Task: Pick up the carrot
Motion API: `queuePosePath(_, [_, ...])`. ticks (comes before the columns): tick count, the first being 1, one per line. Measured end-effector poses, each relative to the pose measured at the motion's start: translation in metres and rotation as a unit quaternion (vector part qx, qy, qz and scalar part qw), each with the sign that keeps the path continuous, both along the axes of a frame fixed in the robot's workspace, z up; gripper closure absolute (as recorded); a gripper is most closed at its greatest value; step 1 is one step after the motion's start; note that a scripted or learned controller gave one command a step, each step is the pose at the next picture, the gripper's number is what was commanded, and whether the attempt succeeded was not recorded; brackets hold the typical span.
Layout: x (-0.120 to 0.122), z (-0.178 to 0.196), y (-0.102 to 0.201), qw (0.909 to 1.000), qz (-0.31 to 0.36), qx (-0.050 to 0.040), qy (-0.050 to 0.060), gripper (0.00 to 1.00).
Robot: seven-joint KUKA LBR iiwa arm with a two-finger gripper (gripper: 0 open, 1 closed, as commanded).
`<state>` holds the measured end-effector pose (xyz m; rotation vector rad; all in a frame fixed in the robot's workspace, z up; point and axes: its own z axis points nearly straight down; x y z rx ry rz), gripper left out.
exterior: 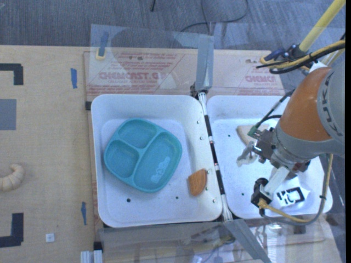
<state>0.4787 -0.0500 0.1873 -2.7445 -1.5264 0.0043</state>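
Carrot [197, 182] lies in left bin [109, 106], right of teal plate [142, 154]. Hand [248, 153] over right bin [230, 201]; grip state unclear.

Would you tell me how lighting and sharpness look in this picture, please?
Camera view: even, soft light; faint shadow beside the teal divided plate; reflections on the clear plastic sheet behind the white bins; the orange carrot piece looks slightly soft.

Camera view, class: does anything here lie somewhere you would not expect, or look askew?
One thing: a pale, curved object lies on the bare bench at the far left, outside both bins. The teal divided plate sits at a slant in the left bin, and an orange item lies beside it.
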Motion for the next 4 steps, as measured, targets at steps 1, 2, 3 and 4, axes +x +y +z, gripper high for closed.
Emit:
queuePosePath(1, [0.0, 0.037, -0.031, 0.9937, -0.112, -0.0003, 0.0, 0.0])
queuePosePath(2, [0.0, -0.011, -0.064, 0.9489, -0.316, 0.0, 0.002, 0.0])
queuePosePath(3, [0.0, -0.086, -0.05, 0.9231, -0.385, -0.0001, 0.001, 0.0])
queuePosePath(4, [-0.001, -0.078, -0.049, 0.9237, -0.383, 0.0001, 0.003, 1.0])
